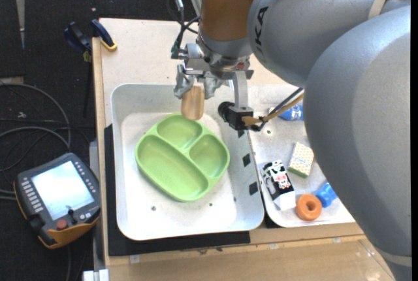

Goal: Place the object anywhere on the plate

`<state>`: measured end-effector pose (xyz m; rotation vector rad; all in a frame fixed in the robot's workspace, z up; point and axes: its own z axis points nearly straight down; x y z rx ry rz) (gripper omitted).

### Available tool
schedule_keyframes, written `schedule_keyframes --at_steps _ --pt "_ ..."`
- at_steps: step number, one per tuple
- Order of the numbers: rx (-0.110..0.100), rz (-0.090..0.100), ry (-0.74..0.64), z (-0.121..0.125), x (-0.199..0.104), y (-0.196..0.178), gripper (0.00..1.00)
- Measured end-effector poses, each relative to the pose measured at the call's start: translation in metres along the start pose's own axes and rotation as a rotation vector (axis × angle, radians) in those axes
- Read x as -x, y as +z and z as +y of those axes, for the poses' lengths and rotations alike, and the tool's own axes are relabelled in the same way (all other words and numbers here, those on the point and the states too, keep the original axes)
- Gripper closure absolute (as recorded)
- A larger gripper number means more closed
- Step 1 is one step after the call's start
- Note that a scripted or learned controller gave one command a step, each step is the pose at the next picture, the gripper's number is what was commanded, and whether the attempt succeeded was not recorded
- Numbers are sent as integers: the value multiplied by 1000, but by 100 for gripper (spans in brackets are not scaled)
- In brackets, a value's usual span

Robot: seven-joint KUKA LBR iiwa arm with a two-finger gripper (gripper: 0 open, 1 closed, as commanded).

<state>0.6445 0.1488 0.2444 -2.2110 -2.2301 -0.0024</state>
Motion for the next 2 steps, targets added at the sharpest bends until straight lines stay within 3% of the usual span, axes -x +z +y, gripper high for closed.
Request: schedule_keyframes --at_steps 1,2 --pt "0 -1 2 -2 -28 1 100" --pt "0 -2 5 -2 -26 1 0"
